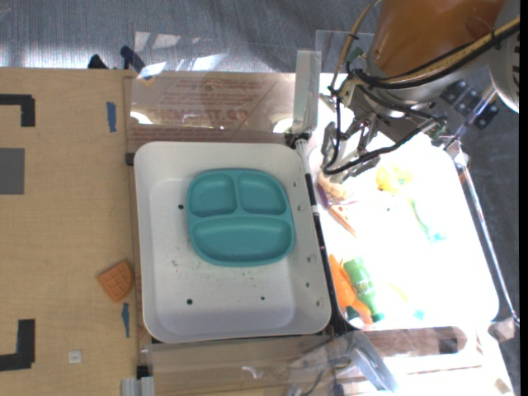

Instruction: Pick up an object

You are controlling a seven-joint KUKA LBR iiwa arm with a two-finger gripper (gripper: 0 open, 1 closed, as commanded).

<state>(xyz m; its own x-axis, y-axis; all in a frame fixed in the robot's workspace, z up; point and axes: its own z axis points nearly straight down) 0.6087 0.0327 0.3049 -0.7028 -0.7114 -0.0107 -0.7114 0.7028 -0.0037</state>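
The arm's orange band point(437, 19) sits closest to the lens, bulking large in the top right corner and cut off by the upper edge. Below it, grey wrist parts and looping dark cables lead down to the gripper point(342, 151), which hangs over the back left corner of the right bin point(474, 246). Glare and tangled cable blur it, so it cannot be told whether the gripper is released or clenched, and nothing can be made out in its grasp.

The right bin is badly washed out by bright light, and its contents are hard to read. Just beneath the gripper, against the bin's left wall, lies a pale pinkish item point(333, 191) of unclear shape. A small yellow object point(386, 179) rests near it, toward the bin's back. A thin teal piece point(427, 225) lies nearer the bin's middle. In the front left corner, a green object point(360, 280) lies just beside an orange carrot-like one point(341, 289), both along the left wall.

The left bin point(161, 304) holds a teal divided plate point(239, 217), set toward its back. On the cardboard sheet point(62, 188) to the left, near the bin's front left corner, lies a small orange waffle-like piece point(116, 280).
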